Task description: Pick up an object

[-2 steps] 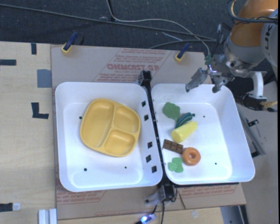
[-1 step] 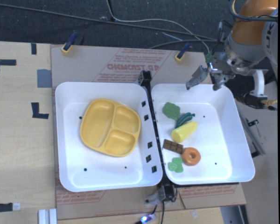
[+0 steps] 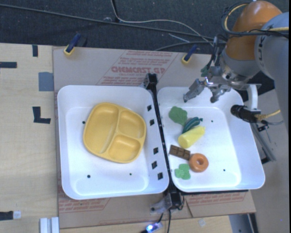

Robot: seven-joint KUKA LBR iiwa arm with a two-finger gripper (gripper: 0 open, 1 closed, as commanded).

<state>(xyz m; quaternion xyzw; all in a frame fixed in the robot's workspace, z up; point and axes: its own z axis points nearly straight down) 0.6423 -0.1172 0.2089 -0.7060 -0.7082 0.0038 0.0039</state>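
Observation:
My gripper (image 3: 202, 95) hangs open above the back of the right bin (image 3: 242, 171), its two grey fingers spread apart with nothing between them. Below and left of it lie several small objects: a dark green leafy piece (image 3: 177, 114), a teal strip (image 3: 192, 124), a yellow cylinder (image 3: 191, 136), a brown chocolate bar (image 3: 179, 153), an orange ring (image 3: 199, 162) and a light green piece (image 3: 183, 172). The nearest thing to the fingertips is the dark green piece, a short way down and to the left.
The left bin (image 3: 70, 178) holds a yellow divided plate (image 3: 114, 132). A black divider with clips (image 3: 157, 135) runs between the bins. Bare white floor lies along the right bin's right side.

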